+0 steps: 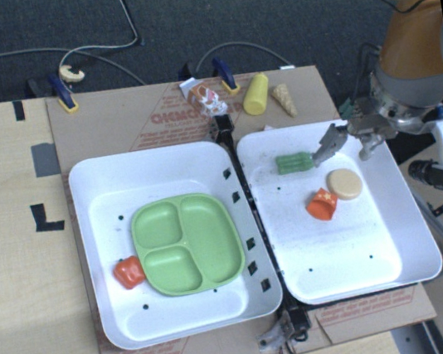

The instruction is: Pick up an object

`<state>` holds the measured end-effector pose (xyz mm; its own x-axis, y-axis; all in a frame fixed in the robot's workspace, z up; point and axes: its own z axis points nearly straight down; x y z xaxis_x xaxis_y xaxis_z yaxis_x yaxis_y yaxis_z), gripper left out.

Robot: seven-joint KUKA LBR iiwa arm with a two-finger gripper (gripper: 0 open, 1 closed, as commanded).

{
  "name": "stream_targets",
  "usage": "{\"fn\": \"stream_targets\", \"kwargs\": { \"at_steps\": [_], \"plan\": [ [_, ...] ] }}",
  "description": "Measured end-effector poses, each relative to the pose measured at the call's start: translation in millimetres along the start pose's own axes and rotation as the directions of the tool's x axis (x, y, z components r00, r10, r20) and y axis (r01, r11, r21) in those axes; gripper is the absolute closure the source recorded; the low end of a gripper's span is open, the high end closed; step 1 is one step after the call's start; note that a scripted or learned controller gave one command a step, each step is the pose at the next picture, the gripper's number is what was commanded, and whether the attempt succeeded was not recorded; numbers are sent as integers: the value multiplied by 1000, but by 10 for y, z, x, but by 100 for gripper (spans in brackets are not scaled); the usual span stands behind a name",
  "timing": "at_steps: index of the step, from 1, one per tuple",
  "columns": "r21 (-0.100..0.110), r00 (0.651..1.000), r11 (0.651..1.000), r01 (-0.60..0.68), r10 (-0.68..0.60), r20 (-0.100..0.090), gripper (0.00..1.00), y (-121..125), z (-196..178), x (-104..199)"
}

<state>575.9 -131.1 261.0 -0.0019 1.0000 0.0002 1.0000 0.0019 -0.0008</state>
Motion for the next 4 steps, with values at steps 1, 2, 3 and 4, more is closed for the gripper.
{"fn": "stream_targets", "kwargs": {
  "at_steps": [1, 2, 3, 4],
  "plan": [
    [3, 1000, 1000, -1, 1, 0, 0, 156, 1030, -27],
    [-20, 1000, 1000, -2, 2, 10, 0, 82, 1677, -150],
    [-28, 1000, 1000, -2, 2, 13, 0, -111, 1675, 145],
    [-31, 1000, 1000, -2, 2, 13, 0, -250, 1675, 268]
  ]
}}
